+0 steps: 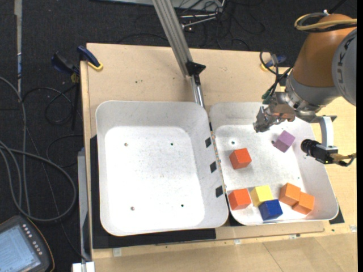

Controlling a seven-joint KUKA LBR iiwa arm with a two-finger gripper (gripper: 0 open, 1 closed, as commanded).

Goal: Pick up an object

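Along the lower edge of the right bin [317,169], closest to the viewer, sits a cluster of blocks: an orange cube [240,198] at the bin's lower left corner, a yellow cube [261,194] just beside it, a blue cube [270,209] touching the yellow one from below, and two orange blocks [297,198] pressed together toward the lower right corner. Farther up, near the middle of this bin, another orange cube [240,158] stands alone, well apart from the cluster. A purple cube [283,141] lies in the upper right part of the bin, tilted on the white floor. The claw [265,120] hangs over the bin's upper area, just to the upper left of the purple cube; nothing shows between its dark tips, and whether they are spread or pressed together cannot be told from this slant. The grey and orange arm [323,55] fills the upper right of the frame. The left bin [108,152] lies beside the right one on the tan worktop [142,67]. A grey pole [173,30] runs diagonally from the top of the frame down to the gap between the bins.
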